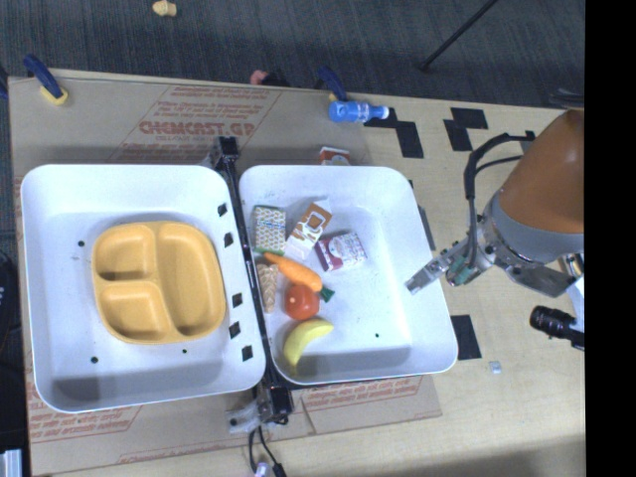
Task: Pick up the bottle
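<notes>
While gripper [429, 274] sits at right bin [429, 311] edge, state can't tell, bottle [356, 112] untouched on counter [497, 405]; pick not started.

Arm [542, 192] cut off by right edge; only the orange band and wrist show. Gripper [429, 274] small and blurred over right bin's [422, 241] rim; finger state unreadable. Carton [335, 155] behind the bin's far wall half hidden. Labels on packets [268, 229] too small to read. Bottom-left corner object [8, 462] cut off, unidentifiable.
</notes>
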Motion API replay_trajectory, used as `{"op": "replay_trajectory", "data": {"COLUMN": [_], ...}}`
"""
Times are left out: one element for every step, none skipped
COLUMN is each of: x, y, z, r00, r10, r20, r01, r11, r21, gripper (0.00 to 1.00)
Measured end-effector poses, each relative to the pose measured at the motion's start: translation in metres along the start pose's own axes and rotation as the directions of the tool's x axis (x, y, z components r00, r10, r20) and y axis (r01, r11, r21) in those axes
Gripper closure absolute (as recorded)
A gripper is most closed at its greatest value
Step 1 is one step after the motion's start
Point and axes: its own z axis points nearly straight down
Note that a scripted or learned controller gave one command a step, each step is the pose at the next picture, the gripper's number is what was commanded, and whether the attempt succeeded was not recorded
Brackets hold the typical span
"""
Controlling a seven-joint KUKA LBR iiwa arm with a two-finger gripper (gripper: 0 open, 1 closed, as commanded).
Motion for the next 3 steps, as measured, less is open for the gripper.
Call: {"op": "replay_trajectory", "data": {"x": [0.009, 0.000, 0.000], "y": [0.005, 0.000, 0.000], "z": [-0.018, -0.004, -0.005], "r00": [0.980, 0.986, 0.951], "r10": [0.198, 0.164, 0.308], "r20": [0.000, -0.003, 0.001], "r01": [-0.198, -0.164, -0.308], "r11": [0.980, 0.986, 0.951], "r21": [0.000, 0.003, 0.000], "gripper": [1.00, 1.00, 1.00]}}
